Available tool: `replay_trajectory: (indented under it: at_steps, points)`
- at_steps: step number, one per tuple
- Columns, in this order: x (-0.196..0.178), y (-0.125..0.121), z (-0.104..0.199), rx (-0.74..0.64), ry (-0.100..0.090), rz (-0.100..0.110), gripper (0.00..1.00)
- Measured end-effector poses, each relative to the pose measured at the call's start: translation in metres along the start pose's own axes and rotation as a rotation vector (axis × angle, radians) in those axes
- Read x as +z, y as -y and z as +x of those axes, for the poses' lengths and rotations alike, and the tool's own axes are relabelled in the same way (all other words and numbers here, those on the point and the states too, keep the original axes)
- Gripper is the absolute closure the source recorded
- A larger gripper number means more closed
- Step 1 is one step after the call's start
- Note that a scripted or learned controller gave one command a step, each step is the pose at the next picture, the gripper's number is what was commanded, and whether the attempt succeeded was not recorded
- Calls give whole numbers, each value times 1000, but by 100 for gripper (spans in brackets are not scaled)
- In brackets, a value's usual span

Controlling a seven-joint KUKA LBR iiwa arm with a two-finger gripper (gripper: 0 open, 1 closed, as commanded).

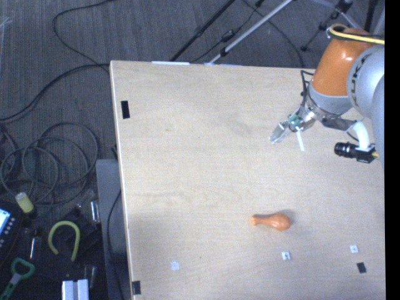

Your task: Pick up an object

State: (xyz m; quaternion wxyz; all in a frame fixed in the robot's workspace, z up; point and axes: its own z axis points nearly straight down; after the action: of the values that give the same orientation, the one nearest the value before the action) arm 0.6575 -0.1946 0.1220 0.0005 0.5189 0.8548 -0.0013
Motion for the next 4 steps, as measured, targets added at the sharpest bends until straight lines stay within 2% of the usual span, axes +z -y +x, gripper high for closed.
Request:
replay_trajectory:
  at_steps: [1, 2, 3, 4]
  points:
    - [-43, -22, 18, 121, -2, -3, 100]
    - [-71, -44, 61, 172, -2, -2, 100]
    - [39, -5, 5, 54, -1, 1, 100]
    - [-44, -24, 22, 211, -2, -1, 100]
